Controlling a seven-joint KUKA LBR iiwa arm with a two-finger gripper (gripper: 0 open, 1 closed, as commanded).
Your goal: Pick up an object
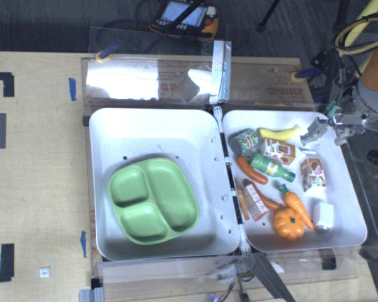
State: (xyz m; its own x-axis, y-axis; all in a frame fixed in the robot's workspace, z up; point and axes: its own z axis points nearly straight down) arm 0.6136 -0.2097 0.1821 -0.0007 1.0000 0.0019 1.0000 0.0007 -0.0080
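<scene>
I'm looking down on the bench (38,168), two white bins side by side. The left bin (113,131) is carrying just a green divided plate (152,199), sitting low and toward the near side; I'm reading that bin as the drop side, so the plate is probably parked there as a target.

The right bin (353,225) is holding all the pickable stuff, bunched toward its left and middle, likely how it got dumped or pushed around. Going down in size:
- orange pumpkin (288,224) near the front, touching a carrot (297,207) lying at a slant just above it
- green bottle (272,167) lying on its side, between the cartons
- yellow banana (278,133) at the back
- small carton (279,150) just below the banana
- second carton (313,173) further right, a bit apart from the pile
- sausage (251,170) at a slant left of the bottle
- flat brown packet (255,201) under it
- green wrapped thing (245,141) at the back left, can't tell what it is
- small white block (325,216) near the right front

The arm (373,87) is reaching in from the right, and the gripper (316,131) is hanging over the back right of the right bin, just beside the banana's tip. It's too small and blurred for me to say whether it's released or clenched, and I'm seeing nothing in it. No object is picked yet. I'm judging the banana or the carton below it as the nearest candidates.
</scene>
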